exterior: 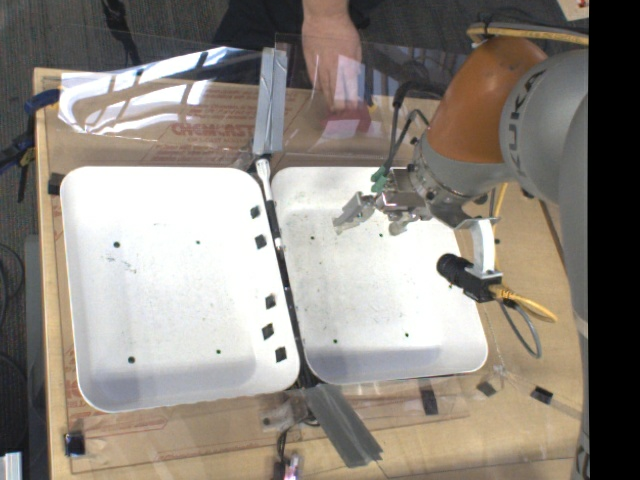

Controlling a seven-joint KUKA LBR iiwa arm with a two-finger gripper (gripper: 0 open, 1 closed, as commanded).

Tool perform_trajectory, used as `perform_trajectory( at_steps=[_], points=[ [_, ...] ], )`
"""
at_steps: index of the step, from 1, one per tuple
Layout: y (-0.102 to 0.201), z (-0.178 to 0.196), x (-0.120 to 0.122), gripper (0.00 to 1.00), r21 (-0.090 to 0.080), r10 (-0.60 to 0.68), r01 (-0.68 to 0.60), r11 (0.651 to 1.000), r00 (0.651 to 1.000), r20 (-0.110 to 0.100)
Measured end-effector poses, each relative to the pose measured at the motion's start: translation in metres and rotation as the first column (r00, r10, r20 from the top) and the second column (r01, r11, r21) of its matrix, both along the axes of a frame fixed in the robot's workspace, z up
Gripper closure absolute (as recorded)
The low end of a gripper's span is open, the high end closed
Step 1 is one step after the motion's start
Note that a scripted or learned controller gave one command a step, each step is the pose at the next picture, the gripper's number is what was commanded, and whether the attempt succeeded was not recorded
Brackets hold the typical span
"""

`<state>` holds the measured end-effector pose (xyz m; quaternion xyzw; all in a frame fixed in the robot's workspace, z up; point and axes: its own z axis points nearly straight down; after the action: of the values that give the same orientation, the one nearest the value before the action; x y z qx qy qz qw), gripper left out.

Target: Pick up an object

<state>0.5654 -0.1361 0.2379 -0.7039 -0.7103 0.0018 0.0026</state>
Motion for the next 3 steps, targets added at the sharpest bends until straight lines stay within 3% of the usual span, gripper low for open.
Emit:
perform_trajectory(
  at_steps=[1, 2, 3],
  points=[
    [0.010, -0.142, -0.059, 0.00, 0.001, -0.039, 0.039, 0.999, 0.999, -0.001],
    [0.024, -0.143, 0.001, 0.00, -0.016, -0.049, 0.049, 0.999, 0.999, 0.012],
    [0.018, -0.145, 0.062, 0.00, -0.003, -0.004, 0.004, 1.000, 1.000, 0.006]
  ],
)
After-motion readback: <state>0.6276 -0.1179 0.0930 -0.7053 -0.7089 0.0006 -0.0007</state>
